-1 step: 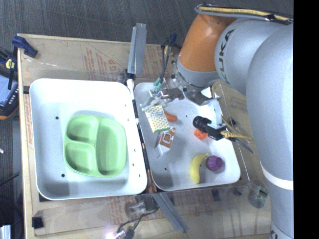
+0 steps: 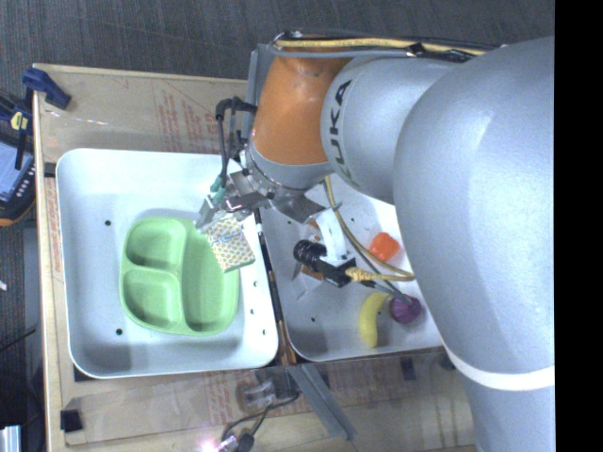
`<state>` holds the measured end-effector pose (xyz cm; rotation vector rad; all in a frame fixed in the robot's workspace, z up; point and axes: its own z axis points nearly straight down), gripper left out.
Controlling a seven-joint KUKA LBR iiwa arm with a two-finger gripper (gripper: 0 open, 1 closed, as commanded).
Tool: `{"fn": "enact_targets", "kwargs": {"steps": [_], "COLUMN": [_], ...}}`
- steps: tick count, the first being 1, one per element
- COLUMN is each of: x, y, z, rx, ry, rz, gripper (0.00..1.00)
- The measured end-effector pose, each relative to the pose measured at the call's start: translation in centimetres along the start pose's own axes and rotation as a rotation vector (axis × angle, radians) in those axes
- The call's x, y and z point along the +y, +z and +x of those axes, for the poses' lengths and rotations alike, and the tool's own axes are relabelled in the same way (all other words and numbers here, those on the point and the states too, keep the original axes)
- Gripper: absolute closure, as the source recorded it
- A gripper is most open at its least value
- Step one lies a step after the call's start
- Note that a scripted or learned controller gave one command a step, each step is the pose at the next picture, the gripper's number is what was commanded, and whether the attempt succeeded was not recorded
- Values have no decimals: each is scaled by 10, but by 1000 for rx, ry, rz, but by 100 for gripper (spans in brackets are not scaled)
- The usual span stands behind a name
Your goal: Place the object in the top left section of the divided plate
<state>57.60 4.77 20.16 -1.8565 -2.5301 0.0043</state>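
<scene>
A banana (image 2: 369, 319) and a purple ball (image 2: 406, 310) lie in the right bin (image 2: 311, 342). The green divided plate (image 2: 179, 275) sits in the left bin (image 2: 94, 205). Over its right edge, the gripper (image 2: 219, 210) is clamped on a patterned packet (image 2: 230, 243).

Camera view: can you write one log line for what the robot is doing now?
gripper: over green divided plate | patterned packet: at its tip, above plate's right edge | plate: in left bin | banana: right bin
</scene>
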Motion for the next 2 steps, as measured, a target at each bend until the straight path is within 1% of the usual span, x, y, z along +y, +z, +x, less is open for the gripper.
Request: {"fn": "enact_targets", "kwargs": {"steps": [1, 2], "x": [-32, -32], "y": [-6, -6], "z": [82, 81], "rx": [-1, -1], "ry": [-377, -377], "rz": [0, 0], "gripper": [100, 0]}}
